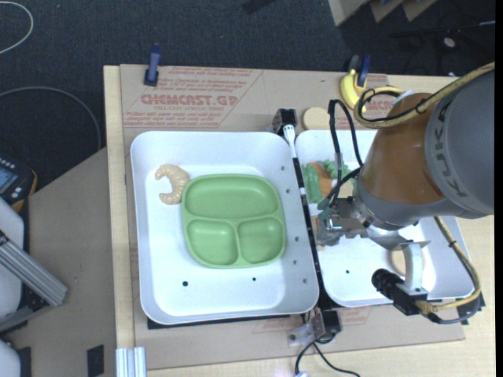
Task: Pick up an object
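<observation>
My gripper (330, 228) is down in the right bin (354, 277), close to that bin's left wall, under the grey and orange wrist. Just beyond it lie a green and an orange item (317, 181), partly hidden by the arm and its cables. In the left bin (153, 234) a tan croissant-shaped toy (171, 183) rests against the upper left corner of a green divided plate (234, 218). The arm covers most of the right bin's floor.
A yellow banana-like object (351, 89) and a round beige piece (314, 118) sit on the bench behind the right bin. A blue clamp (152, 65) grips the board's far edge. Black cables loop over the arm and the right bin.
</observation>
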